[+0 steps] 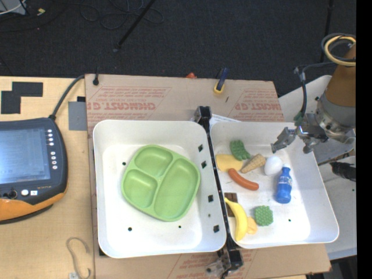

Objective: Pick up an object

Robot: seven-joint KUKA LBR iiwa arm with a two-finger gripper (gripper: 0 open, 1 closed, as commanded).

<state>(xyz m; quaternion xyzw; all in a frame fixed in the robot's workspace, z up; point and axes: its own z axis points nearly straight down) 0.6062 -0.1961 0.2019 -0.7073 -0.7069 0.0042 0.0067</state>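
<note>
Grey gripper hovers at right of frame over the right bin's upper edge, fingers spread, holding nothing; bottle lies below.

Tool above right bin

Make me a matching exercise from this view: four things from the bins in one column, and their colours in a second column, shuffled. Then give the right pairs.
Things:
1. divided plate in the left bin
2. small bottle in the right bin
3. hot dog in the right bin
4. egg in the right bin

Colours:
A. white
B. red-orange
C. light green
D. blue

Right pairs: 1-C, 2-D, 3-B, 4-A
</note>
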